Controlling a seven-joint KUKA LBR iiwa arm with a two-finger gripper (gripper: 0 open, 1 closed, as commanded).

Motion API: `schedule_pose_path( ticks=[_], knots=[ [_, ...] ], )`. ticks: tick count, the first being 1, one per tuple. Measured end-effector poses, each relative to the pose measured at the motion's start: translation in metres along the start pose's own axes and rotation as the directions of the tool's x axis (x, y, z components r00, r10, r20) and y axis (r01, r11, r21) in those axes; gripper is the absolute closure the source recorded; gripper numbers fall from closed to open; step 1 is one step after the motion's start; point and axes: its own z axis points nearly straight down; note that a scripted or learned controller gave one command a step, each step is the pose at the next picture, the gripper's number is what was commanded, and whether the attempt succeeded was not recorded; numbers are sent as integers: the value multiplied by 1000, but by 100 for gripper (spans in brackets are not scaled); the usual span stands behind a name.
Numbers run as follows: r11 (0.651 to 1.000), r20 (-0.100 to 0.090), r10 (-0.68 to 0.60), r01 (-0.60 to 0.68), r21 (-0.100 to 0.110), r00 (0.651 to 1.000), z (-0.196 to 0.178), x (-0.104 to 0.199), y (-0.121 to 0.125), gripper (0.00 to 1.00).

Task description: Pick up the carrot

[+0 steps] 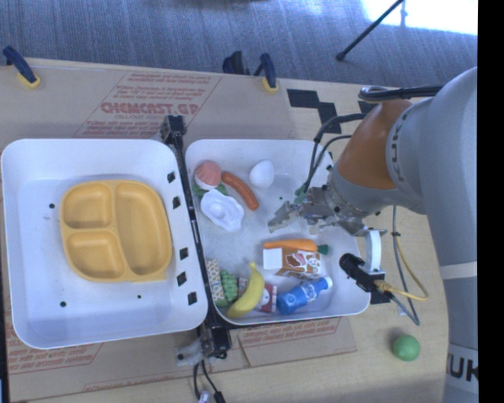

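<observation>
The carrot (291, 245) is orange with a small green stub at its right end. It lies on its side in the right bin (344, 305), against the top edge of a white and orange carton (296, 264). My gripper (279, 219) hangs over the middle of the right bin, just up-image of the carrot's left end and pointing left. I see nothing held in it. The grey arm with its orange band (371, 154) reaches in from the right.
The right bin also holds a red-orange sausage (240, 190), a white egg (262, 173), a pink round piece (207, 175), a fried egg (223, 211), a banana (250, 291) and a blue bottle (305, 295). A yellow divided plate (115, 228) sits in the left bin. A green ball (406, 347) lies on the bench.
</observation>
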Motion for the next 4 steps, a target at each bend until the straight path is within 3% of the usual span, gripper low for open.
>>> schedule_pose_path(
  ticks=[1,2,3,4],
  knots=[
    [853,0,-521,521,0,853,16,1,-16,0],
    [895,1,-446,446,-1,895,16,17,-4,0],
    [999,0,-35,35,0,999,16,0,23,0],
    [794,-1,-608,608,1,794,16,28,-20,0]
  ],
)
